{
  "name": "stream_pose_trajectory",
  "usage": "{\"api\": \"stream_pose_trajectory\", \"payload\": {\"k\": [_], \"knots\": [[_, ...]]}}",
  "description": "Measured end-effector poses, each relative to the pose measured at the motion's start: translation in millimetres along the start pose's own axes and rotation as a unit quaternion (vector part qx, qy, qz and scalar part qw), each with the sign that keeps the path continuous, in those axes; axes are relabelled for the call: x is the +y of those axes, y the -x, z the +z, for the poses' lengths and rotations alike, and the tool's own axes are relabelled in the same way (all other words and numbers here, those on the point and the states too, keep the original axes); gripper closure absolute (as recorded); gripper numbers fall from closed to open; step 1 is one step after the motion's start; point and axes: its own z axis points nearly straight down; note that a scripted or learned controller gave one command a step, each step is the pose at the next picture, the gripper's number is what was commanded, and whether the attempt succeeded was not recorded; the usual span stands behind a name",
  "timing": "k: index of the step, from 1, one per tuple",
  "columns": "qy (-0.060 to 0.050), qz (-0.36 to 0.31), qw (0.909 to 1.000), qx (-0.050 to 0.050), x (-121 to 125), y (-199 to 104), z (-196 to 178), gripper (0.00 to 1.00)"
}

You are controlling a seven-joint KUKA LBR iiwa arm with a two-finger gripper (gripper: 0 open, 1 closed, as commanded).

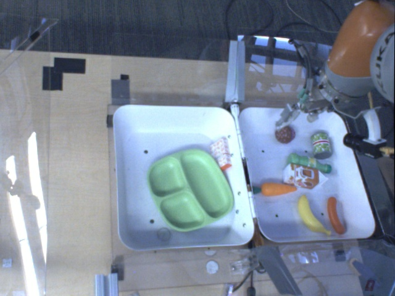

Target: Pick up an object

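Note:
My gripper point(300, 108) hangs over the far part of the right bin point(358, 227), fingers apart and nothing between them. Just below its left finger, a small dark red round object point(284, 134) lies on the bin floor. Nearby are a green can point(320, 143), a small carton with a green top point(305, 172), a carrot point(278, 189), a banana point(310, 215) and a red sausage point(336, 215). The grey arm with its orange band point(358, 29) comes in from the upper right.
In the left bin point(133, 165) a green divided plate point(190, 189) lies flat, with a red and white packet point(221, 152) by the right wall. A metal divider point(233, 73) stands behind the bins. Cables run behind the right bin.

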Motion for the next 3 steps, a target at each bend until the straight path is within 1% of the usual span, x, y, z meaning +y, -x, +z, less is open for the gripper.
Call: {"api": "stream_pose_trajectory", "payload": {"k": [1,2,3], "knots": [[-0.001,-0.024,0.9997,0.0,23,23,120,0.0],[0.001,-0.026,0.9997,0.0,26,22,111,1.0],[0.0,0.003,1.0,0.0,49,-63,2,1.0]]}}
